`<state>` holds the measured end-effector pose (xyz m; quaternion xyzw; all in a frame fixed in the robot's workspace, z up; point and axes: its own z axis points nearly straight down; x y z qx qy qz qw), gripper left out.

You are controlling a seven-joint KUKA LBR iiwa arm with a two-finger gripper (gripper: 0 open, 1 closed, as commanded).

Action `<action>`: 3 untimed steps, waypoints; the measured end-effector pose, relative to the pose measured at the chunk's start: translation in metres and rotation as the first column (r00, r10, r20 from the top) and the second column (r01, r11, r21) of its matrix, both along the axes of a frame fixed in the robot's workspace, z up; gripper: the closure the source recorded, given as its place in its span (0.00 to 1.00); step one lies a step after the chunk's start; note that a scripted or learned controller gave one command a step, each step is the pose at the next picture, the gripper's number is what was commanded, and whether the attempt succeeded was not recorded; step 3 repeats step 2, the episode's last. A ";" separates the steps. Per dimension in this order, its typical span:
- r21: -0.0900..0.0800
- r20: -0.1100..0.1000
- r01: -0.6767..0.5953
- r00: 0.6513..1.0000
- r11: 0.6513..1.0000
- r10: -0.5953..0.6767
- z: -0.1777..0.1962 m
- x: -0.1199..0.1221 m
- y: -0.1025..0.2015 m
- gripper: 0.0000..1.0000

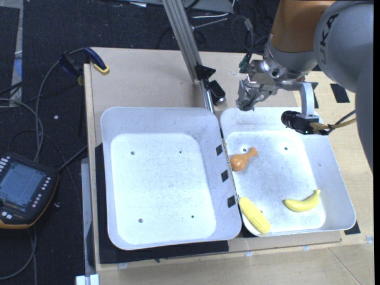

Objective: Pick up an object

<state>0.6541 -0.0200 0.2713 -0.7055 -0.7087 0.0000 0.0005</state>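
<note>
- Two white bins side by side: left bin (119, 123), right bin (332, 177).
- Three objects, all in the right bin: one orange-tan drumstick-shaped toy (243, 158) near its left wall, one yellow corn cob (254, 215) at its front left corner, one yellow banana (303, 201), curved, towards the front right.
- Gripper (246, 101) above the right bin's back edge, gripping nothing; open or closed, cannot tell.
- "KU" legible on the grey arm (347, 34).

Your arm (332, 22) comes in from the upper right of the frame, its orange band high near the top edge. The wrist angles down-left, with the gripper (246, 100) hanging right of centre.
</note>
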 end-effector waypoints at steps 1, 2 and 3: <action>0.000 0.000 0.000 1.000 1.000 0.000 -0.012 -0.013 0.049 1.00; 0.000 -0.001 0.000 1.000 1.000 0.000 -0.027 -0.011 0.096 1.00; 0.000 -0.001 0.000 1.000 1.000 0.000 -0.027 -0.011 0.096 1.00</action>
